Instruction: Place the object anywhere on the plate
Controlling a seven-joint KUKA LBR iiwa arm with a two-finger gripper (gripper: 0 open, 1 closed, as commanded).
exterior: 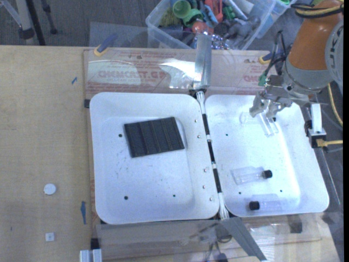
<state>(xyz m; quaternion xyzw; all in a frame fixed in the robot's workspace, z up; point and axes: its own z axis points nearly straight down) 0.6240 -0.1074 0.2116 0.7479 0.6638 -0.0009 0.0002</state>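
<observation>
A: Quick pass. Where's the arm?

B: Coming in from the right, orange band up top. The gripper [267, 115] hangs over the upper part of the right bin [308, 198], near its back wall.

A: Claw state?

B: Two pale fingers [256, 109] point down and spread a little, a narrow gap between them. I see a clear streak by the tips, but it's too faint to say whether it's a finger or an item, so I can't tell if anything is held. Marking it as can't tell.

A: Fine. Task objects?

B: Two small clear vials with black caps in the right bin. One vial [251, 174] lies on its side mid-bin, cap toward the right. The second vial [265, 205] lies near the front edge, cap toward the left. Both are well apart from the gripper, closer to the front of the bin.

A: And the plate?

B: Dark ribbed plate [154, 136] lies flat in the left bin [109, 201], upper middle, slightly rotated. It's a dark grey rectangle with ridges running across it.

A: Vials touching the plate?

B: No, they're in the other bin, the divider between them.

A: Background stuff?

B: Clear tub of coloured toys [218, 10] behind the bins, a small white disc [49, 189] on the bench at left. Done.
</observation>
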